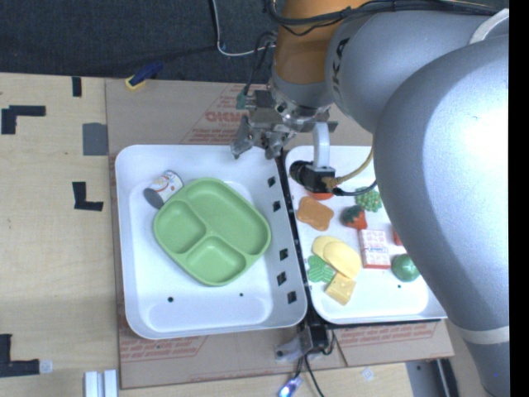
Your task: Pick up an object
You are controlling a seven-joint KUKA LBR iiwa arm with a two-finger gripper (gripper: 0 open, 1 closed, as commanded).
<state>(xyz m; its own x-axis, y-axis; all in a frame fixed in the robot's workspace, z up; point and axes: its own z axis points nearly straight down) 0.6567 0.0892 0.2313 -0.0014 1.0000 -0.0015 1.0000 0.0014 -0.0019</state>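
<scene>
I am hovering my gripper (pixel 263 143) over the left shallow white bin's (pixel 132 222) far rim. Its fingers are spreading, pinching nothing. The green sectioned plastic plate (pixel 212 231) is lying below.

A green three-compartment plate (pixel 212 231) lies flat in the left bin, tilted diagonally, with a small white-and-grey cup-like item (pixel 163 188) on its side just beside the plate's upper-left corner. Over in the right bin there's an orange bread-like piece (pixel 315 213), a yellow banana-shaped piece (pixel 340 256) overlapping a yellow wedge (pixel 340 289), leafy green bits (pixel 319 267), a small red-and-white box (pixel 374 247), and a round green item (pixel 404 267).
</scene>
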